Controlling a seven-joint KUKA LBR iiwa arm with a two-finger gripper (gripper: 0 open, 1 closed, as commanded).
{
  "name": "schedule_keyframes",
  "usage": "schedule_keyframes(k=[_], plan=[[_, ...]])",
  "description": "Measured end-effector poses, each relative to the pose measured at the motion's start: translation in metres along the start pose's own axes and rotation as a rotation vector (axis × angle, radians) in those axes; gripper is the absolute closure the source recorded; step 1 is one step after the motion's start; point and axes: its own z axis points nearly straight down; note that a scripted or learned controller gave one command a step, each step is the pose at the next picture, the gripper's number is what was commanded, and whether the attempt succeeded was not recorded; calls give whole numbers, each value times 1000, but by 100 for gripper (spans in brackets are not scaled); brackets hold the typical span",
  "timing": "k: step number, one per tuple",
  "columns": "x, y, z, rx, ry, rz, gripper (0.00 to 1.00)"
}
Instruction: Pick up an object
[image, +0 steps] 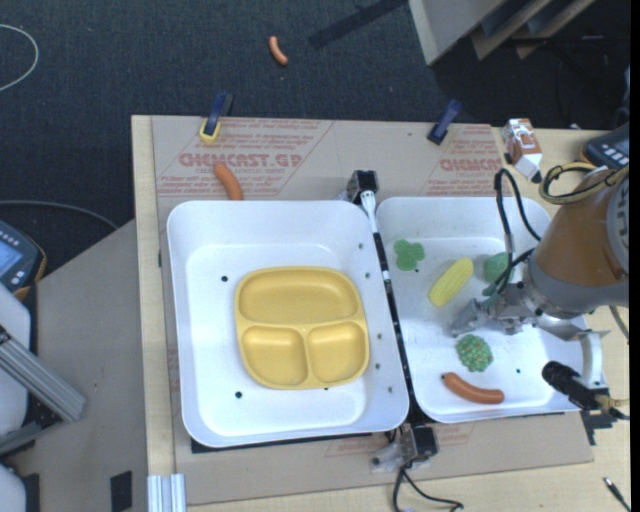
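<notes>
- The tool (470, 318) sits low in the right bin (520, 215), at the right of the frame. It is on the end of the grey and orange arm (580, 255).
- I cannot tell how the tool is set from here. It looks like a small grey blur, and nothing I can see sits inside it.
- The closest things to the tool are a yellow corn cob (451, 281), just above and to the left of it, and a green bumpy piece (475, 352) just below it. Either one could be the thing to pick up.
- A little farther off in the same bin are a green leafy piece (408, 254) at the upper left, another green piece (496, 266) partly hidden by the arm, and an orange sausage (473, 389) near the bottom edge.
- To do this step well, I think the tool should line up right over one thing, go straight down, and close around its middle. The green bumpy piece looks like an easy pick, since it sits alone with room on each side.
- The corn looks smooth and round, so it could roll or slip out.
- The left bin (190, 300) holds a yellow tray (300, 325) with three parts.
- On the brown surface (300, 150) above the bins lies another orange sausage (229, 181).
</notes>
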Motion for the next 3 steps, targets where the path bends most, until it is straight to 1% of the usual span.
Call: schedule_keyframes(k=[1,2,3], plan=[[-1,1,-12,-5,-2,1,100],[5,-1,-73,-11,-5,-1,100],[-1,4,-119,-12,-5,-1,100]])
